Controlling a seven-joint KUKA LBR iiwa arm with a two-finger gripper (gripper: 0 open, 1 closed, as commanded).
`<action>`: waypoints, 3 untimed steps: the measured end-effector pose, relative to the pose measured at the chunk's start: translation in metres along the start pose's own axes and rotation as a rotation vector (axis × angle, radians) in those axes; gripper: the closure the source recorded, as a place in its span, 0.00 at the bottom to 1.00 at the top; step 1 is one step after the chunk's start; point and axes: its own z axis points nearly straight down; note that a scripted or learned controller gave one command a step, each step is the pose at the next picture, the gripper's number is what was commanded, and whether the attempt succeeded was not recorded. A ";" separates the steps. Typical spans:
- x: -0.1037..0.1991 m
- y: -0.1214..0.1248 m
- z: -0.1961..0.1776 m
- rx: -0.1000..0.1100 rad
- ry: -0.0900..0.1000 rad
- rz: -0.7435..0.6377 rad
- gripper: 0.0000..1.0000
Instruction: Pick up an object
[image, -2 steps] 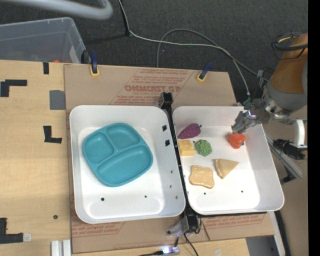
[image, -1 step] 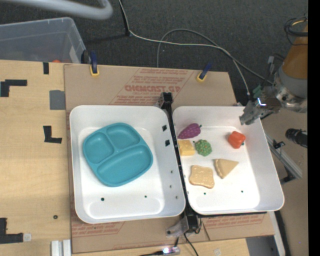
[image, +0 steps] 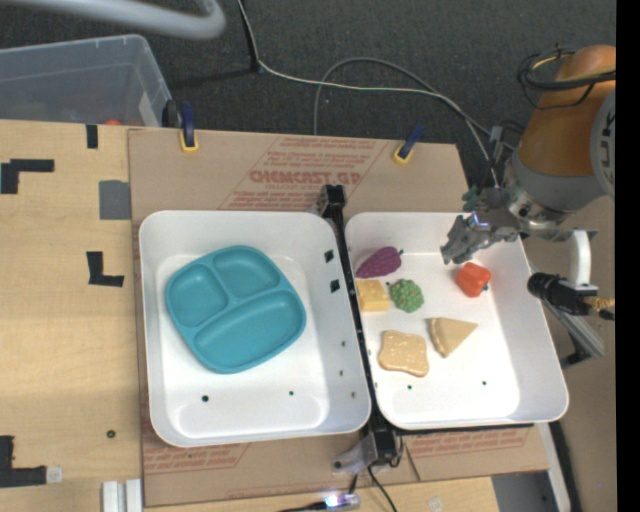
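Gripper (image: 462, 246) just up-left of the red pepper (image: 474, 279), near but apart; clenched or released, can't tell.

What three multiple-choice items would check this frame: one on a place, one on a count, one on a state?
1. Where does the blue divided plate lie?
A. In the left bin
B. In the right bin
C. On the cardboard outside the bins

2. How many toy foods lie in the right bin?
A. Three
B. Six
C. Nine

3. What is the state of the red toy?
A. Lifted clear above the bin
B. Resting on the bin floor just below the gripper
C. Lying on the plate

Key: 1 A, the plate sits in the left bin. 2 B, purple, yellow, green, red, toast and wedge. 3 B, it sits on the white floor.
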 end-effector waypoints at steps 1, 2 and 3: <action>0.052 -0.022 -0.003 0.000 0.000 0.000 1.00; 0.098 -0.043 -0.003 0.001 0.000 0.000 1.00; 0.143 -0.069 0.013 0.003 0.000 0.001 1.00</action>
